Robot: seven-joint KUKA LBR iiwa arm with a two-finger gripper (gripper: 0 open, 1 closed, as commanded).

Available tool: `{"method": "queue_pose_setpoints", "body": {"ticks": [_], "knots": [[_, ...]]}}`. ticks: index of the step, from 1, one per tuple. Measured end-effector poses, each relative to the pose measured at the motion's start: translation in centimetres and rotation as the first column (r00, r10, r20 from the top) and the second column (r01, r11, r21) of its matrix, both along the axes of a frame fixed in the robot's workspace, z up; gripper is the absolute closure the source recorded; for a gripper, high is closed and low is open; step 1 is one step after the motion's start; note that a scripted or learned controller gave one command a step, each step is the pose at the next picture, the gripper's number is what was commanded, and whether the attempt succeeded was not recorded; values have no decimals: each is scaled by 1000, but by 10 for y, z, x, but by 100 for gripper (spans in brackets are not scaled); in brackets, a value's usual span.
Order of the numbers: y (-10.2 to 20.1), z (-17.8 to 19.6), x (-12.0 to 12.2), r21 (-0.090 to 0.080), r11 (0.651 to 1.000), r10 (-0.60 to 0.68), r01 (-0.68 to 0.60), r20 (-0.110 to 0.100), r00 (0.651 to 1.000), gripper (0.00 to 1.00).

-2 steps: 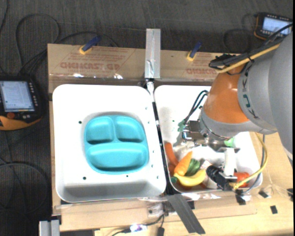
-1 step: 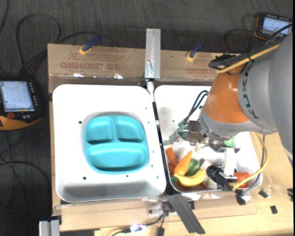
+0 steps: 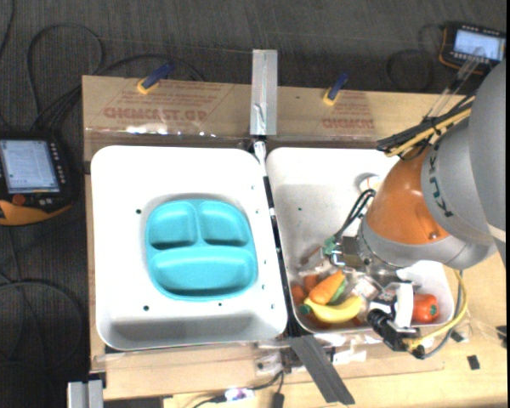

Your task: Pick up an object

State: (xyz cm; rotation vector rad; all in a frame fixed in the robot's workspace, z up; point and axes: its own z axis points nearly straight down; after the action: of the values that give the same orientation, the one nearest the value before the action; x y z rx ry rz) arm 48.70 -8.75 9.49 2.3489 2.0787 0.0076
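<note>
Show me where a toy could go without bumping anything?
In the left bin, the white floor around the blue tray is bare. The right bin's upper left floor, near the divider, is bare too. Its lower part is crowded: banana, carrot, and the arm.

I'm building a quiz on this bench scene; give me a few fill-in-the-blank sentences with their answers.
1. The turquoise divided plate lies in the ____ bin.
2. The banana is coloured ____.
3. The arm's band above the wrist is coloured ____.
4. The gripper is down in the ____ bin, among the toy food.

Missing words: left; yellow; orange; right
</note>
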Motion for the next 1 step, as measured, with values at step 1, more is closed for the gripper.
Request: {"method": "queue_pose_setpoints", "body": {"ticks": [1], "knots": [[13,88,-4,-2,993,-114,114,-12,993,0]]}}
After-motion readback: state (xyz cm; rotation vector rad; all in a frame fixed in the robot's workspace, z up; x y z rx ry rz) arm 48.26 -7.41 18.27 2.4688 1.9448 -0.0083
